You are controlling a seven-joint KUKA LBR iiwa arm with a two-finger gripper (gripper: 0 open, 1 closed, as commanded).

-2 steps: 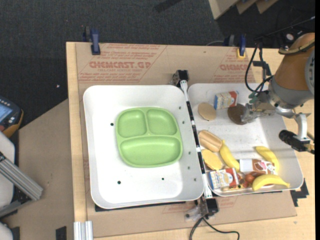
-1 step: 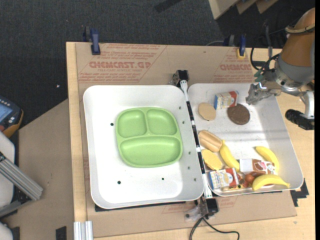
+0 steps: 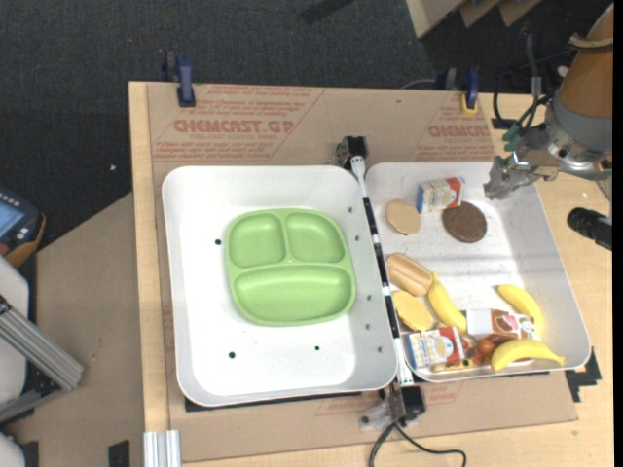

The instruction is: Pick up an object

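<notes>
Camera view is looking down on two white bins, and going left to right, the left bin (image 3: pixel 195 261) is holding a green divided plate (image 3: pixel 289 266) near its middle. The right bin (image 3: pixel 545 251) is carrying the pickable clutter: a tan round biscuit (image 3: pixel 403 217) and a small carton (image 3: pixel 440 195) towards the back, a dark brown cookie (image 3: pixel 465 223) just beside them, then a hot-dog bun (image 3: pixel 410 273), bananas (image 3: pixel 516 334) and a snack box (image 3: pixel 435 347) crowding the front. These are looking like toy foods, probably light, stiff plastic and a bit slick. The brown cookie is lying flat and apart from its neighbours, so pinching it across its rim seems the cleanest hold; the curved bananas would likely be rolling away. At the bin's far right corner the gripper (image 3: pixel 506 175) is hovering above the floor, grasping nothing that I can see, though whether it is released or clenched I cannot tell.
</notes>
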